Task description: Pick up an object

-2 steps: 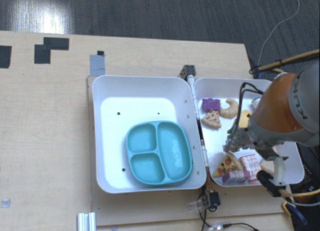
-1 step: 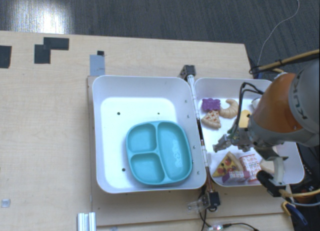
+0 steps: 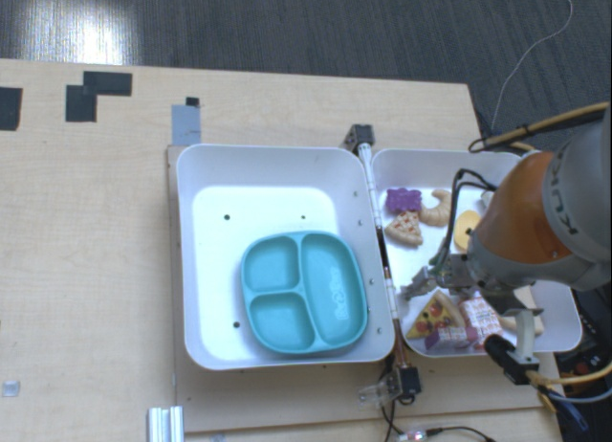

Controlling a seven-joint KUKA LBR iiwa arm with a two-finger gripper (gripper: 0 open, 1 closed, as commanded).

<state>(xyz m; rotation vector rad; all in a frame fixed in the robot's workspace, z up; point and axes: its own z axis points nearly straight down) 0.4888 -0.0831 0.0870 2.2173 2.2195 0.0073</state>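
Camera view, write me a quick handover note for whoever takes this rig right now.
Claw: low in the right bin, at its left side just above a pizza-slice toy; whether it is open or shut cannot be told, and no grasp is visible.
Things: the right bin also holds a second pizza slice, a purple piece, a tan croissant-like piece and a yellow piece. The left bin holds a blue divided tray.
Done: arm positioned over the toys.
Left: grasp one object and lift it.
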